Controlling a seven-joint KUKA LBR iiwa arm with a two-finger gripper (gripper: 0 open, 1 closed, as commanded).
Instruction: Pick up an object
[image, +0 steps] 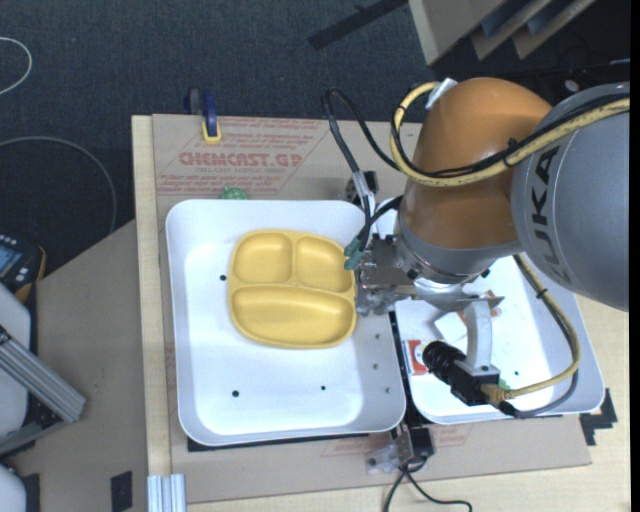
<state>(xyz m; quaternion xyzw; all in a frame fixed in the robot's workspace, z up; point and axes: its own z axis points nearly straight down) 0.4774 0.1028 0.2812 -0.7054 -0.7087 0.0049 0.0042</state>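
I see the gripper low at the right edge of the yellow divided plate, near the seam between the two bins (whether it is open or closed, I cannot tell). The plate lies in the left bin, toward its upper right.

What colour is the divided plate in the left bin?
Yellow; the divided plate shows plainly in the camera view.
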